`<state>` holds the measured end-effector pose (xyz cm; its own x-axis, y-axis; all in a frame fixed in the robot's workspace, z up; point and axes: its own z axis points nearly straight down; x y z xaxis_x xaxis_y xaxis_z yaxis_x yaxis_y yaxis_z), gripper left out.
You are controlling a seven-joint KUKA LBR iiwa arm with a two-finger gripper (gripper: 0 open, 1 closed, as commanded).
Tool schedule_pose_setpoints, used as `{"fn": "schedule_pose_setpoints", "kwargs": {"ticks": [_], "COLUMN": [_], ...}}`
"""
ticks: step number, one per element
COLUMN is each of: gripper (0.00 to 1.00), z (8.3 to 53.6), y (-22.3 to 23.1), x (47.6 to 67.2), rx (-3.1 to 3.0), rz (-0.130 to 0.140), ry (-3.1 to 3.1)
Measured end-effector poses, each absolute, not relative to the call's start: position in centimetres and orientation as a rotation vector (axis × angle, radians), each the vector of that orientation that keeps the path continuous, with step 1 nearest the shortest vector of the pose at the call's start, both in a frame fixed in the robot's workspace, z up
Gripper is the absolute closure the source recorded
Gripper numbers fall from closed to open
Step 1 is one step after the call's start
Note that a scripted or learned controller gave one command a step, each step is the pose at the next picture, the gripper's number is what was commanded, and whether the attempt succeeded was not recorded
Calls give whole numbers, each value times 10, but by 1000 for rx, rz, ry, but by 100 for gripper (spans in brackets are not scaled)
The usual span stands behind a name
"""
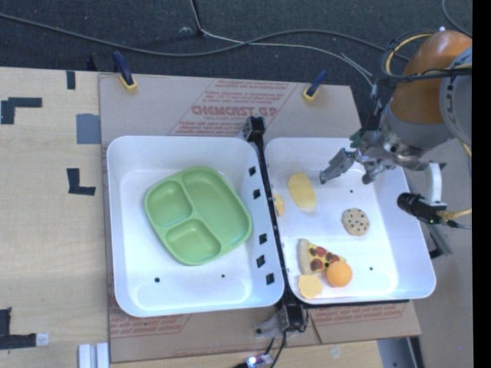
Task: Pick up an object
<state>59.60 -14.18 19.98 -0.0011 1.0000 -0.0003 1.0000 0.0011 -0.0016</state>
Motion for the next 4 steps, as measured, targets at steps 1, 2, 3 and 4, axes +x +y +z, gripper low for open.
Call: {"fn": "schedule_pose_setpoints", "kwargs": {"ticks": [1, 2, 3, 4], "gripper": [0, 0, 100, 100], "z": [140, 86, 99, 141], "y": [-134, -133, -133, -133], "x": [600, 599, 600, 601], "rx": [-2216, -2219, -2218, -2221], "rz": [7, 5, 3, -2], "ry": [-2220, -2222, -2223, -2224]}}
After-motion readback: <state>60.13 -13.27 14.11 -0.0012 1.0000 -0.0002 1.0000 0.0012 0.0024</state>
